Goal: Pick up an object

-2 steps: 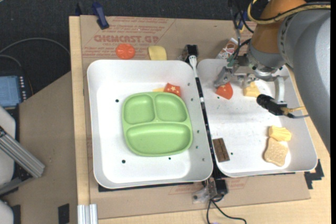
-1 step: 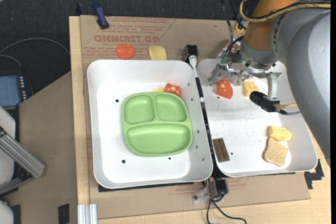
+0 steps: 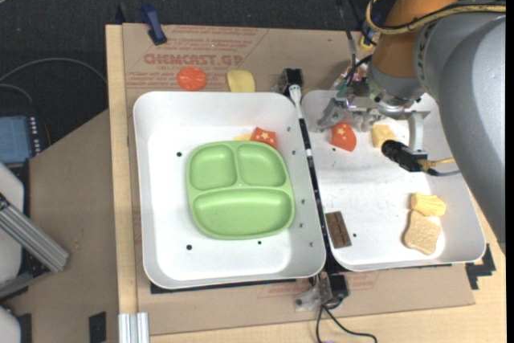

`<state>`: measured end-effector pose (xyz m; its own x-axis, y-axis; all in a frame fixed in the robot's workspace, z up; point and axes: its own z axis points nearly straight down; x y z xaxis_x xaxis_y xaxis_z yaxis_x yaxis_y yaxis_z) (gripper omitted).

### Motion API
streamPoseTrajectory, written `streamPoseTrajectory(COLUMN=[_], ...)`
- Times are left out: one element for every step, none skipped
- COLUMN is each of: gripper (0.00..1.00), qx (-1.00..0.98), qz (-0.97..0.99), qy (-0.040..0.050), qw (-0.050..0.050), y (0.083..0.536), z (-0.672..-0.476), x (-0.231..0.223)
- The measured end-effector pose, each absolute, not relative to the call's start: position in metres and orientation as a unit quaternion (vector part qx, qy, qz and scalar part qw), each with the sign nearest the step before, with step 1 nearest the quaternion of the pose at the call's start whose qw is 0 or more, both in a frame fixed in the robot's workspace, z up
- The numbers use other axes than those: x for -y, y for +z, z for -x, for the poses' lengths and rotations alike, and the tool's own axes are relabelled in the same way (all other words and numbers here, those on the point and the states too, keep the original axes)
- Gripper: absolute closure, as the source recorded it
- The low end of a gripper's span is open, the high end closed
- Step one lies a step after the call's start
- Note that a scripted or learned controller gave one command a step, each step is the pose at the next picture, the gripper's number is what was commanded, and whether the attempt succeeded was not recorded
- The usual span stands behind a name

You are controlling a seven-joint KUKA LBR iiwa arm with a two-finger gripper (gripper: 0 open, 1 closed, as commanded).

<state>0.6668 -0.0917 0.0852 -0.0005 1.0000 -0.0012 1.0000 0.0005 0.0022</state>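
1. A red wedge-shaped toy [image 3: 344, 136] with a yellow star lies in the right bin [image 3: 377, 253], near its far left corner; its point faces the camera and its long axis runs from far to near.
2. The gripper [image 3: 353, 115] hangs just above the wedge's far end; whether its fingers are apart or together cannot be told.
3. The right bin also holds a small yellow block [image 3: 382, 134] just right of the wedge, a brown bar [image 3: 338, 229] at its near left, and a yellow piece [image 3: 427, 205] touching a tan bread-like piece [image 3: 422, 234] at the near right.
4. The left bin [image 3: 161, 173] holds a green divided tray [image 3: 239, 189], and a second red starred wedge [image 3: 264, 137] at the tray's far edge.
5. On the cardboard [image 3: 201, 52] beyond the bins lie an orange disc [image 3: 192, 78] and a pale yellow piece [image 3: 240, 81].
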Motion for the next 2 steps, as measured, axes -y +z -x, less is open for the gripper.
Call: streamPoseTrajectory(gripper=[0.0,0.0], qx=[-0.708,-0.708], qz=[-0.707,-0.707], qy=[0.0,-0.0002], qw=[0.001,0.001], y=[0.0851,0.0851], z=[-0.6668,-0.6667], x=[0.0918,0.0923])
